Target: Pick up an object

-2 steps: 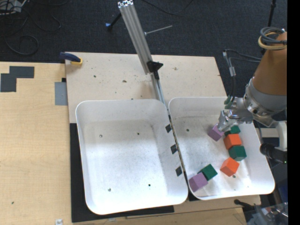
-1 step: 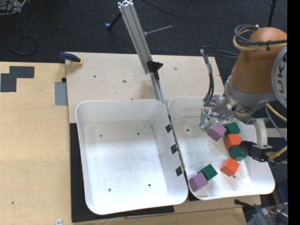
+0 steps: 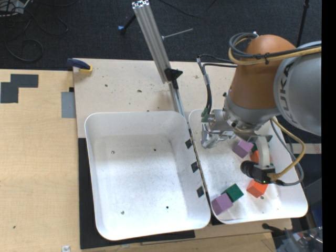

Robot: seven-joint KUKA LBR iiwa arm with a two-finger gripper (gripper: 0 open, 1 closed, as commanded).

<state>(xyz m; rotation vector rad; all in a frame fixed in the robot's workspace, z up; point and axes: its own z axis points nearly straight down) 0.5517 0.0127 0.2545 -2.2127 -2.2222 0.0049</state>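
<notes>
Camera view: gripper (image 3: 211, 139) low in right bin (image 3: 294, 209), near its upper left corner; whether it grips anything, cannot tell. Nearest pick: purple block (image 3: 242, 148) just beside, toward arm side. Second purple block (image 3: 221, 202), green block (image 3: 234, 192), orange block (image 3: 256, 188) nearer front rim.

From my station, the arm's wrist (image 3: 257, 96) is covering the back of the right bin (image 3: 294, 206), and I am not making out how the gripper (image 3: 211, 136) is set. A purple block (image 3: 242, 148) is showing partly from under the wrist. The orange block (image 3: 256, 188) is sitting half behind a black fitting (image 3: 252, 169).
</notes>
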